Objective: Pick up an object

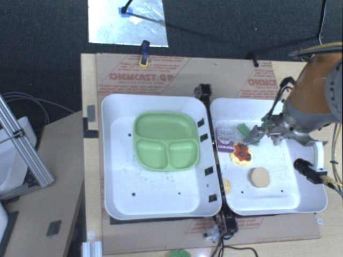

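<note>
The right bin (278, 199) holds several small items: a purple-and-white packet (224, 135), a green piece (244, 128), a yellow toy with red spots (241, 155), a round tan cookie (260, 177) and a small yellow bit (226, 186) by the left wall. My gripper (254, 136) reaches in from the right and hangs over the bin's upper middle, just above the yellow toy and beside the green piece. Nothing shows between its fingers.
The left bin (118, 197) holds a green divided plate (165, 141). A black clamp (202, 91) sits at the top where the two bins meet. The arm's grey body and orange band (316, 87) fill the right side above the right bin.
</note>
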### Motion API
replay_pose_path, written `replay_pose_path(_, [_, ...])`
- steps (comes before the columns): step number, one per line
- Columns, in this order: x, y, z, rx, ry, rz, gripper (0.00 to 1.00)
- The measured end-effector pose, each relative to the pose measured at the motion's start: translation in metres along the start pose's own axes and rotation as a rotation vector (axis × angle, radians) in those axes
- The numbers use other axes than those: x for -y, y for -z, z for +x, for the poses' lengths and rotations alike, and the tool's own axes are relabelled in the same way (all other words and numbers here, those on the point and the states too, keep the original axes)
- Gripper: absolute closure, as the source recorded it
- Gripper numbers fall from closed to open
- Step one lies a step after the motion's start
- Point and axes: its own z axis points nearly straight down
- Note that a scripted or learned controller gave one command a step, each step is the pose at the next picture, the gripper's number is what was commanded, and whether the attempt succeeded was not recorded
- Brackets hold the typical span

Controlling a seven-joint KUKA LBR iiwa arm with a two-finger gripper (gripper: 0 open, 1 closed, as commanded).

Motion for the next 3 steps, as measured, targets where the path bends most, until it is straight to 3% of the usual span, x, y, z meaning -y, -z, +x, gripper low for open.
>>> replay_pose_path(1, [-0.057,-0.073,0.021,0.002,-0.003,-0.005,0.0])
replay_pose_path(2, [-0.057,-0.058,0.02,0.002,-0.004,-0.009,1.0])
replay_pose_path(3, [-0.036,0.032,0.1,-0.002,0.002,-0.003,1.0])
